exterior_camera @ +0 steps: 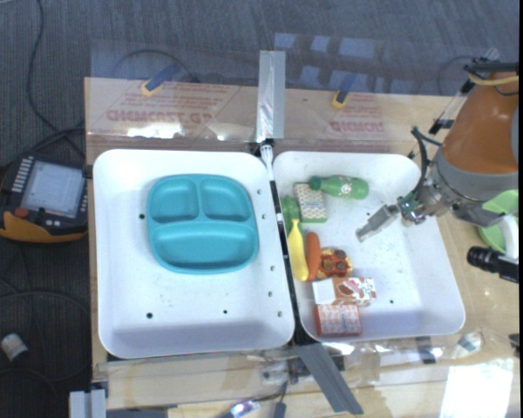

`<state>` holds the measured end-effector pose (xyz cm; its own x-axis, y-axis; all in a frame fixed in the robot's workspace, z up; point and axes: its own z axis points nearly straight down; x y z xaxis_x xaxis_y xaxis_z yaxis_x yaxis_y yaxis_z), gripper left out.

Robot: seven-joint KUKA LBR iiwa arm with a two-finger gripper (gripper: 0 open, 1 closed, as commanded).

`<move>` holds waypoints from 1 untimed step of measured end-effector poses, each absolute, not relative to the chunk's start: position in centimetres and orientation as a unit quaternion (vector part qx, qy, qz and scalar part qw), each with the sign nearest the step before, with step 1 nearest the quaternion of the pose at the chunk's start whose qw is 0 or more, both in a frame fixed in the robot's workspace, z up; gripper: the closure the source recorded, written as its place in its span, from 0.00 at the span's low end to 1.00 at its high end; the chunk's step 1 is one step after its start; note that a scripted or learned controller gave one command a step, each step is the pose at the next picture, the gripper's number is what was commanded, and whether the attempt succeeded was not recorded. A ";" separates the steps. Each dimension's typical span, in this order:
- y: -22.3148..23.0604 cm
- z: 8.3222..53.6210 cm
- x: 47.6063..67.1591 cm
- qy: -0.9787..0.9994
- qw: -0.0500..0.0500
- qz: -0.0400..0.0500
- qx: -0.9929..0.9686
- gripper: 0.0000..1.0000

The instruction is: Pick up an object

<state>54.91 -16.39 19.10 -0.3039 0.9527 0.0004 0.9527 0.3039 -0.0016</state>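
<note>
Camera view: green bottle [339, 186] lengthwise left-right.

The grey two-finger jaws [375, 223] are seen low over the bare floor of the right shallow white bin [436, 277], slanting down toward the toys. Just beyond their tip lie a green plastic bottle [338, 186], a checkered green-white sponge block [311, 203], an orange carrot [313, 252] and a yellow banana [297, 251]. Farther off, a turquoise divided plastic tray [202, 223] rests in the left white bin [122, 303].
</note>
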 end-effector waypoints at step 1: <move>-14.7 16.3 51.4 -0.765 0.001 0.000 -0.645 0.00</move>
